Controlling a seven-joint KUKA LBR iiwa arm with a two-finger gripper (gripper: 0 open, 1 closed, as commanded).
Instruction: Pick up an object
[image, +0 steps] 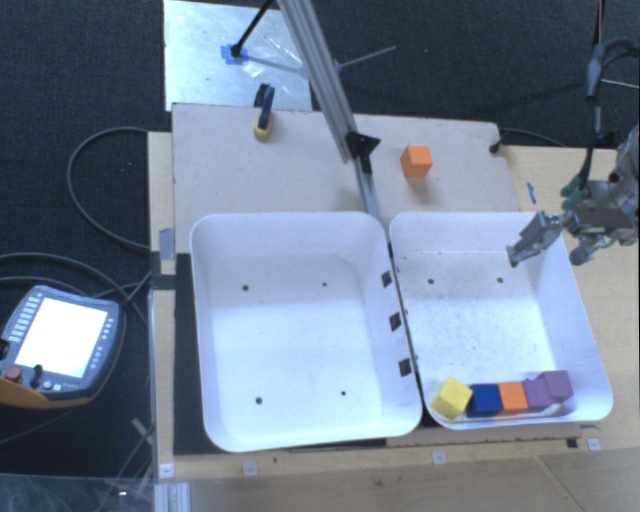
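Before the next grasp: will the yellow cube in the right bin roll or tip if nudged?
The yellow cube probably won't roll: its faces look flat, so it should slide. It looks rigid and likely light. It sits by the blue cube near the right bin front wall, so a push may jam it there.

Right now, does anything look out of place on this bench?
Yes: one orange cube sits on the board behind the bins, outside both, while the other blocks line the right bin's front edge. The claw hovers over that bin's far corner.
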